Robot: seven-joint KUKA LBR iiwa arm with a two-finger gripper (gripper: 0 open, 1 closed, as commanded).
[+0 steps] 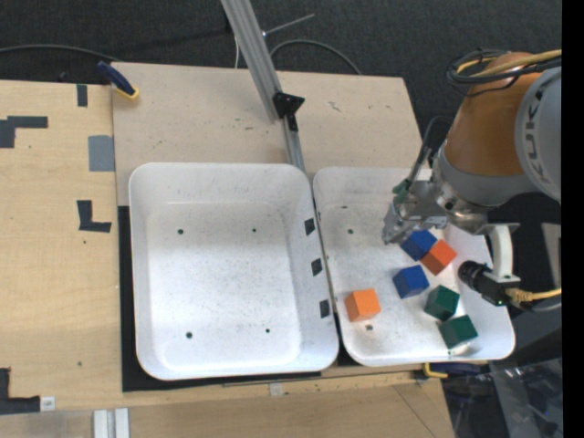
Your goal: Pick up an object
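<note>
Blue block (418, 244) just beside gripper (398, 229)

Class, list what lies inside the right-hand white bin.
Inside the right bin: orange cube, two blue cubes, red-orange cube, two green cubes. The arm covers the bin's far corner.

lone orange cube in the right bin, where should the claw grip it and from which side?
Probably straight from above, closing the claw on two opposite side faces of the bright orange cube. It sits apart from the other blocks on the shallow white right bin floor, with open floor on all sides. It is turned slightly against the bin walls, so rotate the wrist to match its faces.
</note>
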